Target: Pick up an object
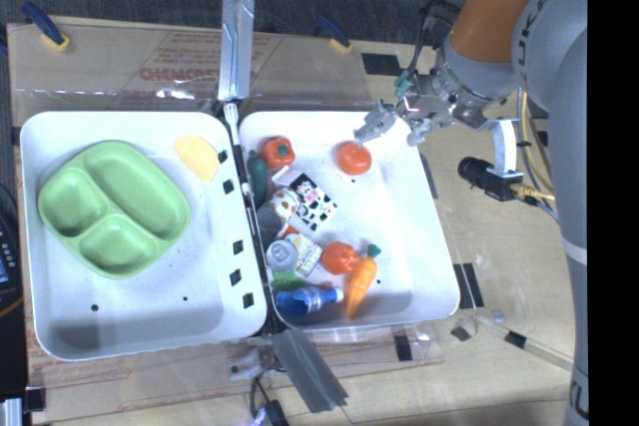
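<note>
White plastic forms both bins, and reading from the left, the left bin (60, 314) holds a green divided plate (112, 207) and a pale yellow piece (197, 155) near its right wall. The right bin (424, 244) holds a tomato (277, 152), a cow-spotted toy (312, 203), a blue bottle (305, 301) and a carrot (360, 280) crowded along its left side, with a lone red tomato-like ball (351, 158) apart near the top. Just beside that ball, up and to the right, hangs the gripper (391, 120), fingers spread and holding nothing. A good pick likely means centring over the ball, descending straight, and closing across its widest part so it cannot roll away.
</note>
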Motion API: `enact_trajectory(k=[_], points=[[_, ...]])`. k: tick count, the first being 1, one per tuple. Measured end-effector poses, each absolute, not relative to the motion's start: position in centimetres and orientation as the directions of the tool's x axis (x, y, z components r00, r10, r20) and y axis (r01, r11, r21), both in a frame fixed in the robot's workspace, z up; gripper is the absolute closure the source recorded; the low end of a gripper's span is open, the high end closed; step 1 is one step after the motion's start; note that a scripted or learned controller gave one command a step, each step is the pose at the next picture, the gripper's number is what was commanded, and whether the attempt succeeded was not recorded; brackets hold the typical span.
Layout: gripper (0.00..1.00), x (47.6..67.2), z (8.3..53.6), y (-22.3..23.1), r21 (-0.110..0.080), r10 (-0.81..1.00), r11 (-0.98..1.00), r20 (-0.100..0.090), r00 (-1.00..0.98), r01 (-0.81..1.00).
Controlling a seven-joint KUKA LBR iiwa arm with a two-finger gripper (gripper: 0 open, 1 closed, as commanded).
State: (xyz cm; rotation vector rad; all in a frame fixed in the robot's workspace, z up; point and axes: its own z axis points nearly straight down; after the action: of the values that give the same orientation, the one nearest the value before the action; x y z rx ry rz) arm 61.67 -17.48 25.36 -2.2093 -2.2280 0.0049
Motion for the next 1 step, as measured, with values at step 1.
enact_trajectory(k=[1], points=[[0.00, 65.55, 13.17, -9.83, -0.009, 0.999, -0.038, 0.001, 0.038, 0.999]])
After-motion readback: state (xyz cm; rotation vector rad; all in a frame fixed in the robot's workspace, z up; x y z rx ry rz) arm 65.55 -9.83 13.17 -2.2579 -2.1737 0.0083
